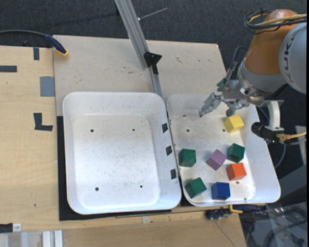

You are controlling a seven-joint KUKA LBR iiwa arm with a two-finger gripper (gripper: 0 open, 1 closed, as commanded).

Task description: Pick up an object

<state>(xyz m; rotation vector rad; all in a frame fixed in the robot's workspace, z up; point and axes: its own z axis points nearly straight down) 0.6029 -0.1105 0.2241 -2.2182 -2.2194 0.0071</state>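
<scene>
Nearest the camera, at the right bin's (274,189) front edge, sit a blue cube (221,190) and a dark green cube (195,187) – a little apart from each other, both close to the rim. Just behind, an orange cube (236,171), a purple cube (216,159), another green cube (236,152) and a third green cube (187,157) near the left wall – purple, orange and that green one are bunched, tight for finger clearance. Further back a yellow cube (234,123) lies alone, tilted, just below the pincer (220,105). The pincer hangs over the rear part of the right bin with its fingers spread and nothing between them. The left bin (72,104) sits beside it on the counter (20,143). Judgement: the yellow cube is the best target, closest and with free space on all sides. To do it well, centre over the cube, rotate the wrist so the fingers line up with two flat faces rather than corners, descend straight, close only once the fingers straddle it. Risk: an off-centre approach could nudge the cube toward the right wall.
</scene>
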